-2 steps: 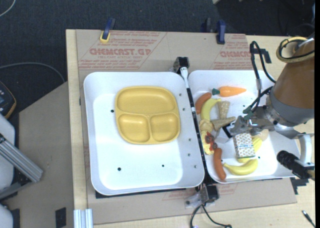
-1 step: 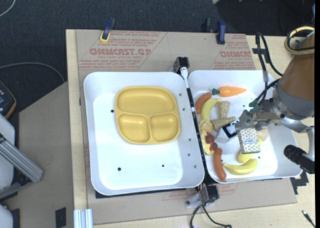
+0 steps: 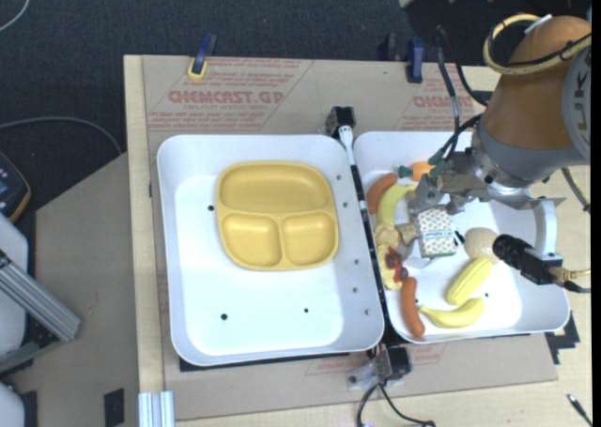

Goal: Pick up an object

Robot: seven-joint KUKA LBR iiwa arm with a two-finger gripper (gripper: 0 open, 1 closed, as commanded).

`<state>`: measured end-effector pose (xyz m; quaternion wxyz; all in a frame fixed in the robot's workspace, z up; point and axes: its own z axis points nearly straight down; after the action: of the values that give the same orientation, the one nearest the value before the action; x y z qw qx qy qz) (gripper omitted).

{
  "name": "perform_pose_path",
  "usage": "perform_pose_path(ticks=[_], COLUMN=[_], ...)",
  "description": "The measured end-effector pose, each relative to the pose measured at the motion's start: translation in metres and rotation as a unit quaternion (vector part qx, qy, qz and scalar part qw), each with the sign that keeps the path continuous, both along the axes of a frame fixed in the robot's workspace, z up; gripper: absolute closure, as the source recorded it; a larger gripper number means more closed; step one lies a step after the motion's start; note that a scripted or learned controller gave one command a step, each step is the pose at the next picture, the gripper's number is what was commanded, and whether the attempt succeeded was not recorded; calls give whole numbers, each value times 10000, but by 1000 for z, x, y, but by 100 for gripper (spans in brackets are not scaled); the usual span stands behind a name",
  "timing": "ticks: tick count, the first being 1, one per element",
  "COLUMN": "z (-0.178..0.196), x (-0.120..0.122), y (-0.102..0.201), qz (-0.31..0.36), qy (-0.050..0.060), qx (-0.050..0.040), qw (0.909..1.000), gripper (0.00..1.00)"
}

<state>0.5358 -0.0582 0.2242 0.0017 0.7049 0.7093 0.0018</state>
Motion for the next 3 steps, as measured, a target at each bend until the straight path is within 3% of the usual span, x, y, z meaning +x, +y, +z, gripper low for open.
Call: perform_pose_path(ticks=[1, 2, 3], z=[-4, -3, -5], x=[30, 52, 50], y=[33, 36, 37], qz=[-6, -21, -25], qy=[5, 5, 28], qx=[0, -4, -2], qw=[10000, 10000, 10000], gripper=[100, 100, 100])
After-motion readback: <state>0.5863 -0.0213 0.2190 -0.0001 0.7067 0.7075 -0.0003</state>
